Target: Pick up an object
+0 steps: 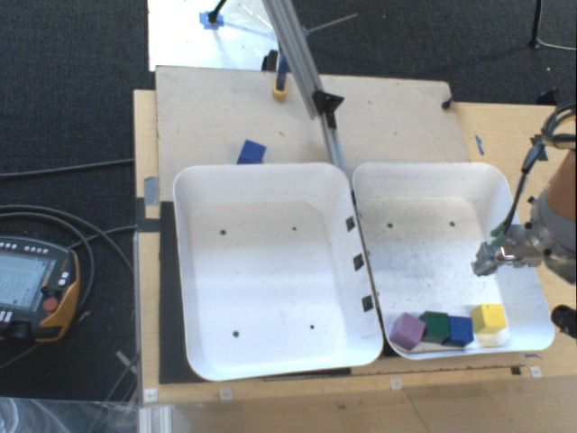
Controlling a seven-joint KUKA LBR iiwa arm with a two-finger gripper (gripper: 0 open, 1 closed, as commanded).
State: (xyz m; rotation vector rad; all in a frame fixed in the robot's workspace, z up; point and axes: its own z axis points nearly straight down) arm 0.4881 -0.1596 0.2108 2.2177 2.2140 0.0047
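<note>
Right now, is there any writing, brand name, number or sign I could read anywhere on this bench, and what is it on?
No text can be read here.
The handheld control pendant left of the bench has a lit screen, but its contents are too small and blurred to read.
The coloured blocks in the right bin show no lettering.
</note>
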